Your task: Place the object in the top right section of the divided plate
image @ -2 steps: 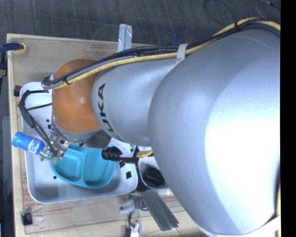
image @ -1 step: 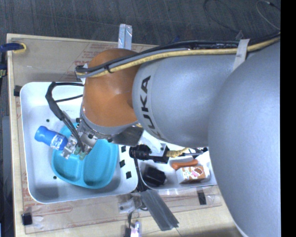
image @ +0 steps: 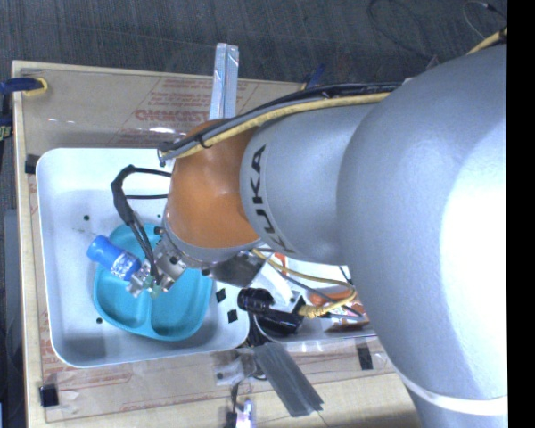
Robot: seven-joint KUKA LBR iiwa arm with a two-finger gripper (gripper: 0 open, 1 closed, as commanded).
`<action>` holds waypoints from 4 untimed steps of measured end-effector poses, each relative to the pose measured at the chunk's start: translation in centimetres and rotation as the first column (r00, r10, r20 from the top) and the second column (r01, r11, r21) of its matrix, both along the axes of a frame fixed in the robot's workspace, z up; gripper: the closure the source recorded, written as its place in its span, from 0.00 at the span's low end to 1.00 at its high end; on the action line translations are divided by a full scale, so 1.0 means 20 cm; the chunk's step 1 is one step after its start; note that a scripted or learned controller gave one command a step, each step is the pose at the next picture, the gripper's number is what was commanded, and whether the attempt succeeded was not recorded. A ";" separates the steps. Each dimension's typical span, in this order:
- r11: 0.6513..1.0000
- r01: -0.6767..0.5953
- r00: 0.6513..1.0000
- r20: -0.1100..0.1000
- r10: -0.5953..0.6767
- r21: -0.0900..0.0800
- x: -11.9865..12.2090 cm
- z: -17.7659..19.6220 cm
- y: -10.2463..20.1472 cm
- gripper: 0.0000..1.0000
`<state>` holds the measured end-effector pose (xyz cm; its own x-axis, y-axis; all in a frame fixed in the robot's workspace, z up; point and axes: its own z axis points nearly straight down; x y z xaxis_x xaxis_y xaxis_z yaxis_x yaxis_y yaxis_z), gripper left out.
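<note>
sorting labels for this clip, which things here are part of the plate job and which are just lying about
Part of the job:
- blue object, at the gripper
- blue divided plate, in the left white bin

Just lying about:
- blue clamp at the bench's top left corner
- black cable looping off the arm

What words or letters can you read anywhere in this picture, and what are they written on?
"UKA": dark letters on the grey arm, just past its orange band; the start of the word is hidden.
Red printing on the brown board beyond the white bin: blurred and turned, not readable.
The blue bottle over the blue divided plate has a pale label, too small to read.
</note>
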<state>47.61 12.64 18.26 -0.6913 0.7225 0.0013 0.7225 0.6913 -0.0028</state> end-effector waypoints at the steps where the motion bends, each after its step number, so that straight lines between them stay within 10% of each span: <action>1: 0.927 -0.375 0.927 0.009 0.375 -0.001 0.28 -0.18 0.31 1.00; 2: 0.974 -0.226 0.972 0.064 0.226 -0.009 0.11 -0.34 0.39 1.00; 3: 0.962 -0.274 0.962 0.002 0.274 0.001 0.00 -0.08 0.44 1.00; 4: 0.947 -0.321 0.947 0.006 0.321 0.001 0.00 0.72 0.46 1.00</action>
